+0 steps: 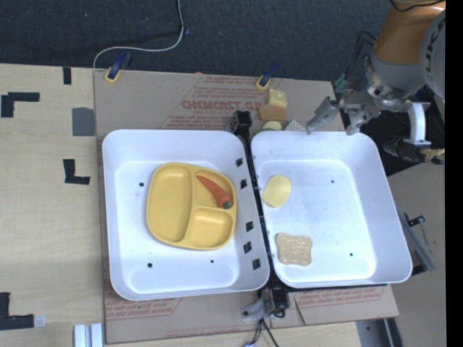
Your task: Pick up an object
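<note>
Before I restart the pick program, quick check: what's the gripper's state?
Gripper: open, fingers spread, holding nothing, poised above the far rim of the right bin.

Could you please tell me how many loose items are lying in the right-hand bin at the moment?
2: a pale yellow round piece near the bin's left wall, and a tan flat piece below it, toward the near edge.

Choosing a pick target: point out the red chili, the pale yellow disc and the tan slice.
red chili (215,190), camera view, mid-body.
pale yellow disc (276,191), camera view, centre of top face.
tan slice (294,249), camera view, centre.
</note>
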